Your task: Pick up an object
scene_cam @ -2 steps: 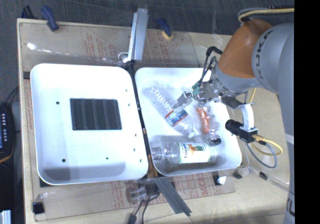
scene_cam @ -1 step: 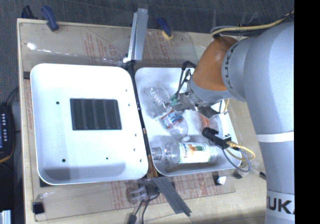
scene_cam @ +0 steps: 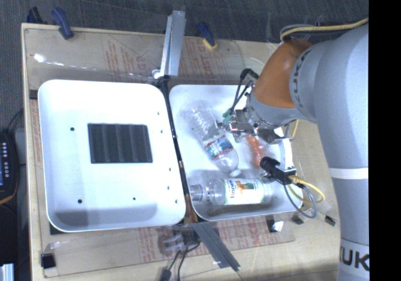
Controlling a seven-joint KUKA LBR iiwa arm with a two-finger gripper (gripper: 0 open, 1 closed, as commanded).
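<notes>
Two shallow white bins are sitting side by side on the bench (scene_cam: pixel 125 236). The left bin (scene_cam: pixel 56 148) is carrying a dark ribbed rectangular panel (scene_cam: pixel 119 143) near its middle. The right bin (scene_cam: pixel 188 101) is holding several things: a clear crumpled plastic bottle (scene_cam: pixel 199 118) toward its far-left part, a small bottle with a blue label (scene_cam: pixel 220 149) near its middle, a larger clear bottle with a white label (scene_cam: pixel 235 191) lying along its near edge, and an orange item (scene_cam: pixel 255 148) toward its right edge, partly covered by the arm's wrist. The gripper (scene_cam: pixel 233 124) is hanging over the middle of the right bin, close beside the small bottle; whether it is clamping anything cannot be told. The label printing on the bottles is too small to read. White letters "KU" are showing on the arm (scene_cam: pixel 332 86) at the frame's lower right, cut off by the edge.
</notes>
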